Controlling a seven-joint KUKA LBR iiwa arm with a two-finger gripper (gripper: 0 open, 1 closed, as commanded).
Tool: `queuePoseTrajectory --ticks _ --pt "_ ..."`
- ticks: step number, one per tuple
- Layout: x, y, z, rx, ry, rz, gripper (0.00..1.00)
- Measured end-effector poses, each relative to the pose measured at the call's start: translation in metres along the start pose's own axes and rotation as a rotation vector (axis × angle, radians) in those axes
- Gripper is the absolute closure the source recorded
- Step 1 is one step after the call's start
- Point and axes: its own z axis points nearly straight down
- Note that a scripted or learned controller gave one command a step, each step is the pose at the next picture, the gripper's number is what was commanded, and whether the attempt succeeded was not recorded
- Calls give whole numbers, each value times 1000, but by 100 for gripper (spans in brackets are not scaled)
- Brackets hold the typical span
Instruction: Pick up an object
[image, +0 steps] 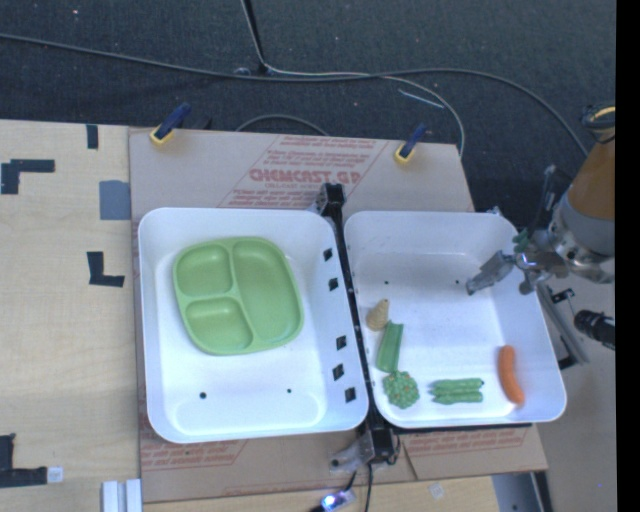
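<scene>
Over the right white plastic bin (420, 232), near its right rim, our two-finger gripper (503, 270) hangs with fingers spread, holding nothing. We judge the orange toy carrot (510, 374), by the front right corner, the nearest pick: we should centre over it, straddle its narrow width, then descend.

The scene is evenly and brightly lit from above. Soft, short shadows are cast inside the white bins (436, 232). Fine detail is softened by mild blur and grain, and the dark floor (110, 40) is rendered noisy.

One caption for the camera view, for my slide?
Pincer over right bin with toy foods; green plate in left bin.
</scene>
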Motion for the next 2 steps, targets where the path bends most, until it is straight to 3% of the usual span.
queuePoseTrajectory --ticks 2 --pt "10 4 105 -1 -2 -1 0"
